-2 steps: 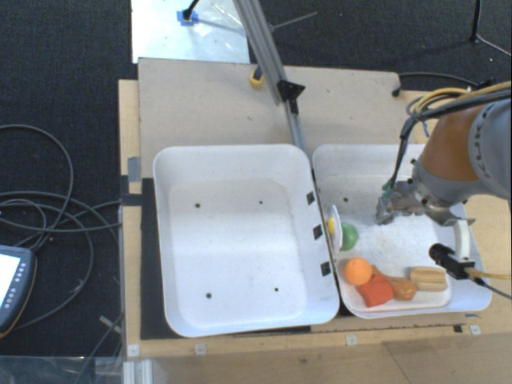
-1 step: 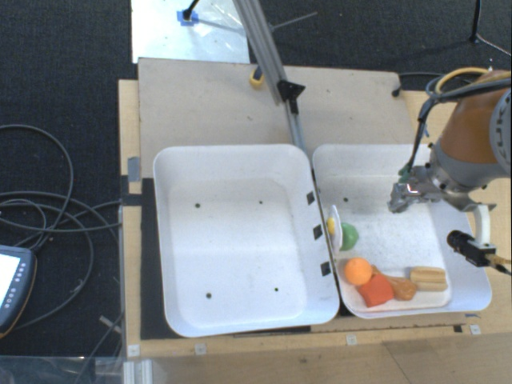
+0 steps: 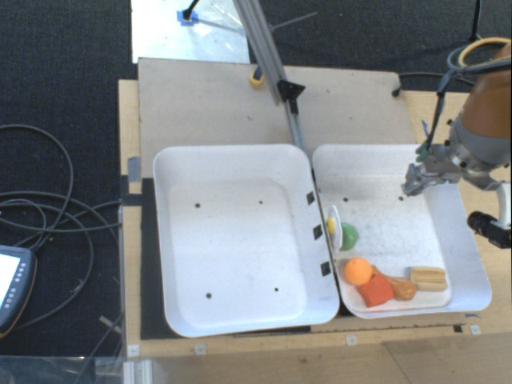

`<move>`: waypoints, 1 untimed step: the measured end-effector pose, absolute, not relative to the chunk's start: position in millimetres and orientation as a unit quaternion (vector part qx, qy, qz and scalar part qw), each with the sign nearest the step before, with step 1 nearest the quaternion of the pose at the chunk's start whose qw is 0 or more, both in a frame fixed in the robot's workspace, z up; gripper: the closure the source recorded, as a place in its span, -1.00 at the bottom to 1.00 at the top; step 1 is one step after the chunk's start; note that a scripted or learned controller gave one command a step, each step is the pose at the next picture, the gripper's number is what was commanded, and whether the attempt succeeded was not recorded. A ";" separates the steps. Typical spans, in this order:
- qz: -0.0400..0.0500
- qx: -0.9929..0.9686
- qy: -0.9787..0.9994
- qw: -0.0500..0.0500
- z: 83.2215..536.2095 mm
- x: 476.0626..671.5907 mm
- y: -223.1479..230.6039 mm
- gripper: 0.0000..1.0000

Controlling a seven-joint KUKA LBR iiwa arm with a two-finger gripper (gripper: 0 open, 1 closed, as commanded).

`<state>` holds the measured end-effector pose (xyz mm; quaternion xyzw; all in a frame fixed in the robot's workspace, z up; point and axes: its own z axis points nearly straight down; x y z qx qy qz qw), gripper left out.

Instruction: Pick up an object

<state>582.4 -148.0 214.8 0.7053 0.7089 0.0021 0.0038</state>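
The grey two-finger gripper (image 3: pixel 414 180) hovers above the right-hand shallow white bin (image 3: pixel 460 214), nothing between its fingers; their spread is unclear. Nothing is picked yet: the round orange ball (image 3: pixel 358 271) and red block (image 3: pixel 376 291) lie untouched.

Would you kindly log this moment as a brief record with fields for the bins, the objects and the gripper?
bins: two shallow white bins side by side, left bin, right bin
objects in right bin: green ball, orange ball, red block, tan bread-like roll
object location: near the right bin's front-left corner
gripper: two-finger gripper over the right bin's rear, apart from the objects
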 end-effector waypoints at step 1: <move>0.001 0.705 0.709 0.002 242.6 583.6 -148.2 1.00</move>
